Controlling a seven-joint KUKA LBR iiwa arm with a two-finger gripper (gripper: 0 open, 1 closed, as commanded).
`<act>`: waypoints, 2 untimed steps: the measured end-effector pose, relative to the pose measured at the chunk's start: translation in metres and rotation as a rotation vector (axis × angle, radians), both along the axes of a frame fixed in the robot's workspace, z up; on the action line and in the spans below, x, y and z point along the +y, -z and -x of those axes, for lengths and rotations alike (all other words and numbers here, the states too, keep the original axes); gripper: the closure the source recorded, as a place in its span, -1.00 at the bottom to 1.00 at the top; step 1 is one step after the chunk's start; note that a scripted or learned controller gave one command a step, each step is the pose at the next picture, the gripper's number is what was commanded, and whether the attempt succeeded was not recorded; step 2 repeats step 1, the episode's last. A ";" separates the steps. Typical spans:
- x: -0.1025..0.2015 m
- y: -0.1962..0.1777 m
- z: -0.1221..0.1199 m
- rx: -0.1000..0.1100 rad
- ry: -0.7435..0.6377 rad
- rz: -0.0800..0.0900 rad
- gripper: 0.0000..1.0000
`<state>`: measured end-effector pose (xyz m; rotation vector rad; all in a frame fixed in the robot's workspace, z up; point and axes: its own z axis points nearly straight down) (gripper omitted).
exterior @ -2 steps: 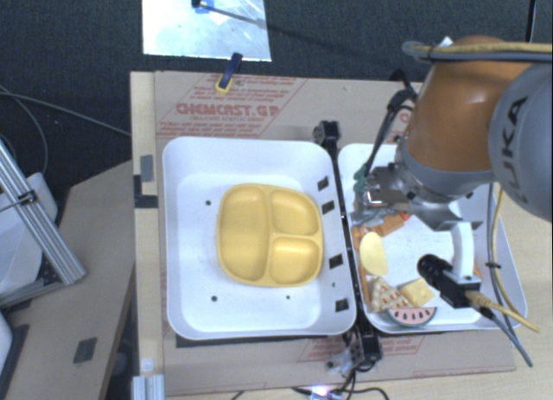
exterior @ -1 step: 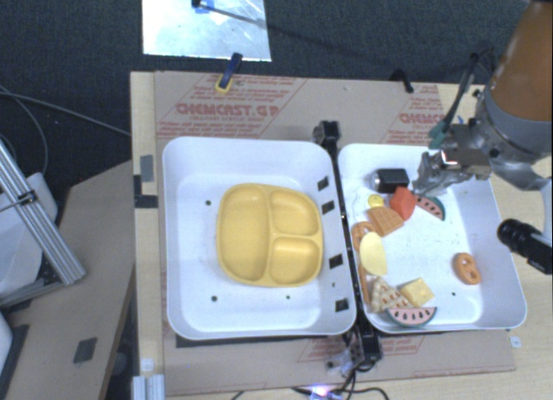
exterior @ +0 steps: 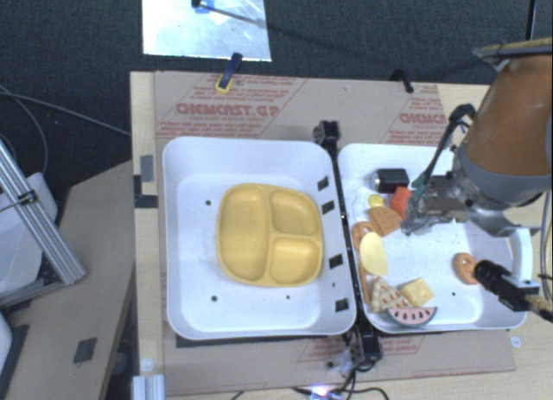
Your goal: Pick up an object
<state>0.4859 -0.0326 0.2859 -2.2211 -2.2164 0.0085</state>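
Brown cardboard across the counter [exterior: 259, 100], under two shallow white bins set side by side. Grey arm [exterior: 518, 122] with an orange band, reaching in from the right, its bulk above the far right of the right bin [exterior: 449, 307], wrist bent down and leftward toward that bin's middle. Left bin [exterior: 186, 243] taken up mostly by a yellow divided plate [exterior: 268, 234], lying flat.

End effector [exterior: 421, 219] low over the upper middle of the right bin, aimed left. Cannot tell whether open or closed from this angle.

Toy food gathered along the left side of the right bin, all to the left of or below the end effector:
- Pale yellow oval [exterior: 373, 254] near the dividing wall, below and left of the end effector.
- Watermelon slice [exterior: 411, 314] at the near edge, well apart from it.
- Brown pastry piece [exterior: 383, 220] just left of the end effector.
- Cheese wedge [exterior: 418, 291] touching the watermelon slice, beside a waffle-like cracker [exterior: 378, 291].
- Black block [exterior: 391, 178] at the far side, up and left.
- Red-orange piece [exterior: 399, 200] closest of all, just beside the end effector's left tip; contact not clear.
- Orange ring [exterior: 465, 267] alone, to the lower right.
- Small yellow round piece [exterior: 377, 202] next to the red-orange piece.
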 end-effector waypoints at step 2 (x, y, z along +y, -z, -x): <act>0.078 0.052 0.000 -0.002 -0.013 -0.004 1.00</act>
